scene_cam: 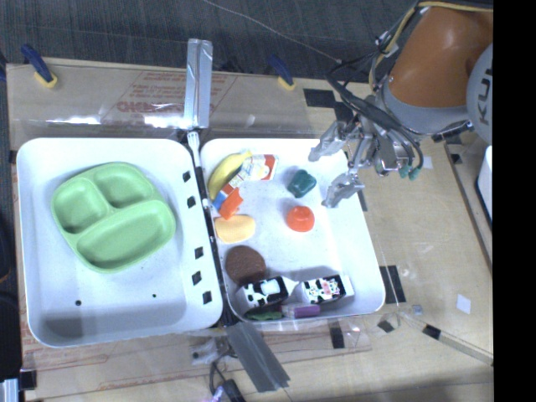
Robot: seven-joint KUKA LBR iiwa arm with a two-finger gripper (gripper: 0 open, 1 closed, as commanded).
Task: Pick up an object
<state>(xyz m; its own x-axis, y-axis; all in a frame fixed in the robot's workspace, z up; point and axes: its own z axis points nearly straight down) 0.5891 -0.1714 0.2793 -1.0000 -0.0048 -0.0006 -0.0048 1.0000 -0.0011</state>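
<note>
Looking down from above, the nearest things sit along the front edge of the right bin (373, 249): two small black-and-white printed packets (266, 291) and (325, 289), lying side by side against the front wall, with what may be a dark, thin item under them, too blurred to name. Just behind them lies a round dark-brown disc (245, 263). Farther back are a soft yellow-orange lump (234, 227) near the bin's left wall and a small orange-red rounded piece (300, 218) toward the middle. Behind those, a teal block (301, 182) sits apart on bare white floor, and at the back left a yellow banana (226, 172) rests against a red-and-white carton (256, 168) and a small orange item (229, 201).

The left bin (50, 308) holds a pale green divided plate (113, 216) with three compartments.

The gripper (337, 170) hangs over the right bin's back right corner, its two metal fingers (342, 189) spread apart with nothing between them. It is near the teal block but not touching it. The grey arm with its orange band (435, 48) rises behind, trailing cables.

Both bins rest on a tan bench (435, 249) marked with black tape. A metal strip (198, 82) stands at the seam between the bins, and blue clamps (39, 65) grip the far edge. Beyond is dark carpet (100, 7).
</note>
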